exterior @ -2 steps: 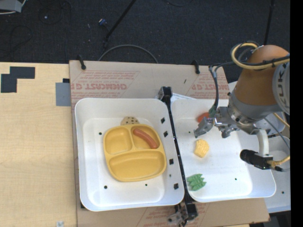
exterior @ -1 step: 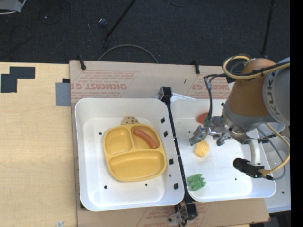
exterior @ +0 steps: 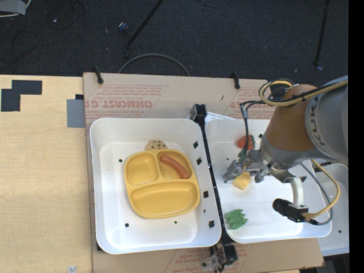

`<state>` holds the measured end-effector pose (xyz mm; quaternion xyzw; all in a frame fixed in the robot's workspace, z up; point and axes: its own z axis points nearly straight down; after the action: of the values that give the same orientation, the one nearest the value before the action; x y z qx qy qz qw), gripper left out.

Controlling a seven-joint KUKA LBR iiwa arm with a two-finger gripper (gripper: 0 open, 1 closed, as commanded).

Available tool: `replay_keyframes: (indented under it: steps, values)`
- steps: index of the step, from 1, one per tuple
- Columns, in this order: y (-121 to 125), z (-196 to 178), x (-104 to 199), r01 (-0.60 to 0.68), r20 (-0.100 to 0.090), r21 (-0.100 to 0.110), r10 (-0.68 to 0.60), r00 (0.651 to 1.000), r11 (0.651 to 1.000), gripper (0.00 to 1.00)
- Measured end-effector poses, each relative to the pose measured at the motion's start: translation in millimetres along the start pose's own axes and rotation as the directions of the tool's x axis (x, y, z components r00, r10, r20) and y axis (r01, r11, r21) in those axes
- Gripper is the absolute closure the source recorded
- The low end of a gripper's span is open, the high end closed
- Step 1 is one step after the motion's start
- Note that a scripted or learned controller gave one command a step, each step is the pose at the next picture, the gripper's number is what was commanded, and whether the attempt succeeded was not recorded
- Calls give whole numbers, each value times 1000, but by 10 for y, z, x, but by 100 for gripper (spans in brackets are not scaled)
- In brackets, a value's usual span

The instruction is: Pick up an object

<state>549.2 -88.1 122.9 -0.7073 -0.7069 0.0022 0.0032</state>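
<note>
Here, a small pale-yellow chunk (exterior: 242,181) (blocky, like a toy piece of cheese) lies on the floor of the right bin (exterior: 267,232). It sits right at the gripper (exterior: 243,171), touching or just under the grey fingertips; whether they clasp it I cannot tell.

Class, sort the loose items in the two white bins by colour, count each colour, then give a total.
Yellow: 2, the divided tray and a small yellow piece
Red: 2, the sausage and a red item partly hidden by the arm
Green: 1, a leafy piece
Tan: 1, a spotted piece
Total: 6
</note>
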Motion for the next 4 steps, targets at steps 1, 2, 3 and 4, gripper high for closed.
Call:
replay_keyframes:
  steps: [1, 2, 3, 4]
  values:
    - [-3, 369, 5, -1, 1, -3, 1, 1000, 1000, 0]
    - [1, 247, -6, -6, 0, -4, 6, 1000, 1000, 100]
    - [1, -385, 5, 1, 1, -10, -1, 1000, 1000, 100]
    - [7, -899, -3, 1, 2, -10, -1, 1000, 1000, 100]
